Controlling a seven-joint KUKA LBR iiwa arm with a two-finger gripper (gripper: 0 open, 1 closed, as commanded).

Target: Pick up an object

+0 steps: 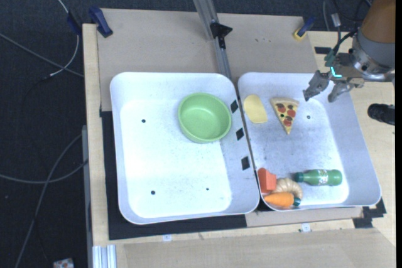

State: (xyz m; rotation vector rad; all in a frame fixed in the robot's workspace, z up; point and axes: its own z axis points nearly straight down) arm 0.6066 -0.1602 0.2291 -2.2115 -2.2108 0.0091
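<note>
My gripper [325, 90] hangs over the far right part of the right bin [326, 141], its two fingers spread open with nothing between them. A pizza slice toy [286, 112] lies a little to its left and nearer the camera. Beside that rests a pale yellow piece [255, 108] at the bin's far left. Along the near edge lie a green bottle [320, 177], an orange carrot-like toy [280, 200], a tan piece [289, 186] and a red block [266, 179]. A green bowl [203, 117] sits in the left bin [163, 172].
A slanted metal pole [204, 0] runs from the top down to the gap between the bins. Blue [100, 22] and yellow [304, 28] clamps hold the board's far corners. Cables trail over the dark floor at left.
</note>
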